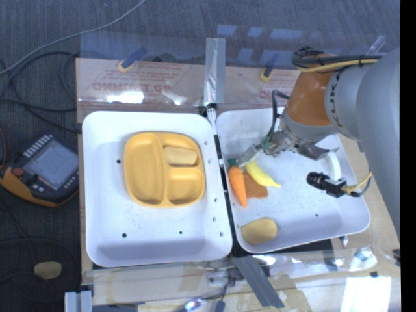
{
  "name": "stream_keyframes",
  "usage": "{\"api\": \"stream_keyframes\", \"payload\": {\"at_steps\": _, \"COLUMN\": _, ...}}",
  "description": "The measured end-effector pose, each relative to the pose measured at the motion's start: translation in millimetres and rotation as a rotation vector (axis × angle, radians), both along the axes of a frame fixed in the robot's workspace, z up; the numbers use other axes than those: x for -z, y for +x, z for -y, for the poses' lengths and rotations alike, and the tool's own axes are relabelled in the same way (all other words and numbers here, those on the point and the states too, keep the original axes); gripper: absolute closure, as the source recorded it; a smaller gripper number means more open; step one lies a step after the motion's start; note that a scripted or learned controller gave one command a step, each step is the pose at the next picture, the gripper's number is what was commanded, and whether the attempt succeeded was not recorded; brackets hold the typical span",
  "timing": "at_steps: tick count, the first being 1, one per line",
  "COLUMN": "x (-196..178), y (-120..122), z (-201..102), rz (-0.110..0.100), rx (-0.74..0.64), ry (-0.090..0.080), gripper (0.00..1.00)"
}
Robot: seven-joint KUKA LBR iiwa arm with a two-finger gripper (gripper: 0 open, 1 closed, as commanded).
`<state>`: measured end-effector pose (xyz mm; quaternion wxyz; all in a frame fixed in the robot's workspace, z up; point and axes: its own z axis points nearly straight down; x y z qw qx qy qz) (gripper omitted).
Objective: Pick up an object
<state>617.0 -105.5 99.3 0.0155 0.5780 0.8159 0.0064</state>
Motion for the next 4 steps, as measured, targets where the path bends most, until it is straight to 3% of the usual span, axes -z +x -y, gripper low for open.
{"api": "stream_keyframes", "payload": {"at_steps": 1, "x": 0.1, "y": 0.0, "z": 0.0, "rz": 0.000, "rx": 0.000, "ry": 0.000, "gripper": 0.00}}
{"api": "stream_keyframes", "payload": {"at_steps": 2, "x": -11.0, "y": 1.7, "z": -2.5, "rz": 0.002, "rx": -0.001, "ry": 0.005, "gripper": 1.00}}
{"api": "stream_keyframes", "payload": {"at_steps": 3, "x": -11.9, "y": 2.1, "z": -2.8, "rz": 0.004, "rx": -0.001, "ry": 0.006, "gripper": 0.00}}
{"api": "stream_keyframes", "payload": {"at_steps": 4, "x": -1.7, "y": -27.5, "z": 0.5, "rz": 0.011, "rx": -0.034, "ry": -0.001, "gripper": 0.00}}
